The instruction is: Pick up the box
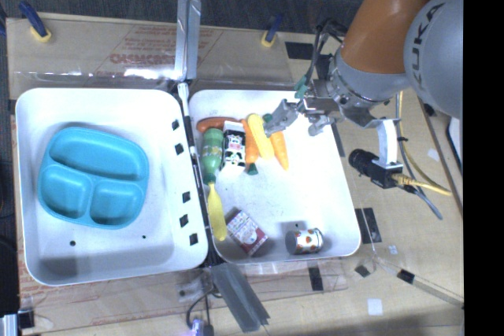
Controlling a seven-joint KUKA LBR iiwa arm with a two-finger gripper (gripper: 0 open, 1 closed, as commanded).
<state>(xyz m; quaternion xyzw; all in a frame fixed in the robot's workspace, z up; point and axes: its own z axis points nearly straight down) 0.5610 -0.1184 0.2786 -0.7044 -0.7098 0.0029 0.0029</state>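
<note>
A small dark red box (246,232) lies tilted near the front of the right bin (339,193). A little black-and-white carton (233,148) stands near the bin's back left, between a green bottle (211,150) and a yellow piece of toy food (255,136). My gripper (298,120) hangs over the back of the right bin, just right of an orange carrot (279,149). Its fingers (279,116) are spread apart with nothing between them. It is well away from the red box.
Also in the right bin are a brown sausage (208,123), a yellow corn-like piece (215,210) along the left wall and a small can (305,241) at the front. The left bin (94,102) holds a blue divided tray (96,175).
</note>
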